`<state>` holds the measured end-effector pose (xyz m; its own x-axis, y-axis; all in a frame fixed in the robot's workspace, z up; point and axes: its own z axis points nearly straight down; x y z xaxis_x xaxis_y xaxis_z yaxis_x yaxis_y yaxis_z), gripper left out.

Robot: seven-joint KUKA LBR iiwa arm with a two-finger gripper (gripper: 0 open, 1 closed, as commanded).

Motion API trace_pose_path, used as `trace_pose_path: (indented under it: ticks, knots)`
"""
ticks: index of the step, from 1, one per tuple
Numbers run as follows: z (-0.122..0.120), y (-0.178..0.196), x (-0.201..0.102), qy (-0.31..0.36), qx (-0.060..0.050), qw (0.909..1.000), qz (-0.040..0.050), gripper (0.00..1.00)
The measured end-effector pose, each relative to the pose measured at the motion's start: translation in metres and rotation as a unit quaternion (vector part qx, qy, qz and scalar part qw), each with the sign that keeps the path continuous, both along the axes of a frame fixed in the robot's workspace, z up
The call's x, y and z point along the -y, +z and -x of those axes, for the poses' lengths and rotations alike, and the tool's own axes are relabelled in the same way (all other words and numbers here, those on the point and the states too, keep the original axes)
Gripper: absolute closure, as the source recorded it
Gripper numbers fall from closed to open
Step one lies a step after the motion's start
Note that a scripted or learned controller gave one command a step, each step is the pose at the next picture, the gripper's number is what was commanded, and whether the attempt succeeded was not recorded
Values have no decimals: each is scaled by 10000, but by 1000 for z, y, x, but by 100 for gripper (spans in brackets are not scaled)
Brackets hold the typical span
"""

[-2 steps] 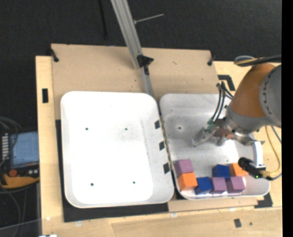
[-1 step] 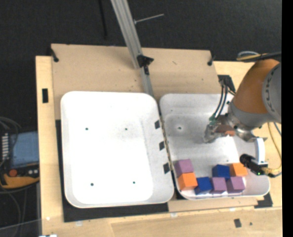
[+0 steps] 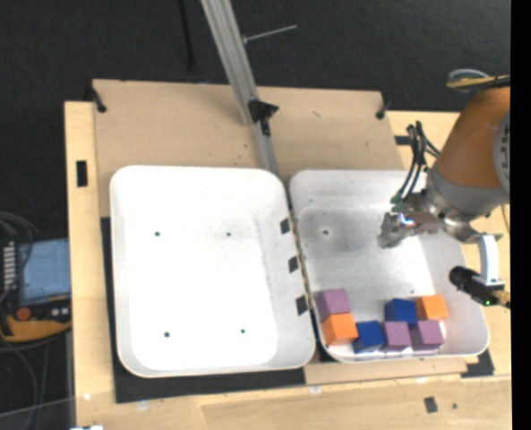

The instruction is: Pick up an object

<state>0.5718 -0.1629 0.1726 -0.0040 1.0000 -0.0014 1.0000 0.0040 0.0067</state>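
Observation:
Several small cubes lie along the near edge of the right bin [image 3: 355, 206]: a purple cube [image 3: 334, 301], an orange cube [image 3: 340, 328], a blue cube [image 3: 369, 336], a second purple cube [image 3: 397, 334], another blue cube [image 3: 400, 311], a second orange cube [image 3: 433, 307] and a third purple one [image 3: 428, 333]. My gripper [image 3: 392, 232] hangs over the bin's bare middle, well behind the cubes and apart from them. The arm's orange band [image 3: 476, 137] enters from the right. Nothing shows in the gripper.
The left bin [image 3: 198, 267] sits beside the right one, with clips along their shared edge. A slanted metal pole [image 3: 238, 65] rises behind the bins. A blue device [image 3: 43, 271] with cables lies off the bench at far left.

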Motion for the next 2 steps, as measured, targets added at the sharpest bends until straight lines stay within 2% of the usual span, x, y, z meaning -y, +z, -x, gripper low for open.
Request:
trace_pose_path:
  ticks: [1, 2]
  knots:
    - [-2, 33, 1, -6, -5, 10000, 1, 100]
    - [12, 34, -40, 7, -29, 10000, -8, 100]
